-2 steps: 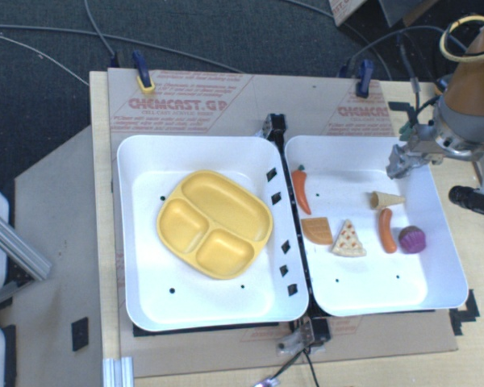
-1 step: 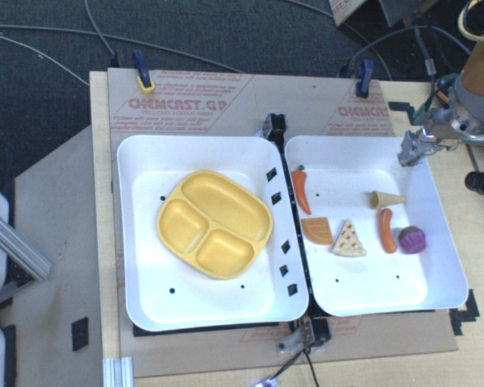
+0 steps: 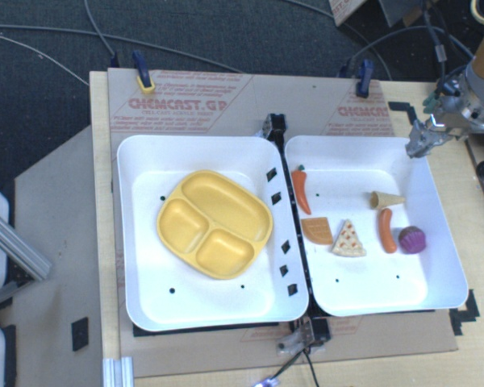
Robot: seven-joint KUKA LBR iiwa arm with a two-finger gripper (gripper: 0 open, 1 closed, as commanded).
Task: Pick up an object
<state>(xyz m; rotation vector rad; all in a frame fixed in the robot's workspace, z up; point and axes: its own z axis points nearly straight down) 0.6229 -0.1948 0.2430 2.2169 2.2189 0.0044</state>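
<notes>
Pizza slice (image 3: 349, 240), sausage (image 3: 386, 230) and purple ball (image 3: 412, 239) are lying untouched in the right bin (image 3: 444, 293); gripper (image 3: 425, 139) is hovering over its far corner, apparently carrying nothing, finger spread unclear, so picking is not yet begun.

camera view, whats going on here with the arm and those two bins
A robot arm reaches in from the right, with its gripper above the far right corner of the right bin, holding nothing that can be seen. That bin holds toy food: a carrot, a cracker, a pizza slice, a cone, a sausage and a purple piece. The left bin holds a yellow divided plate. Nothing is picked up yet.
</notes>
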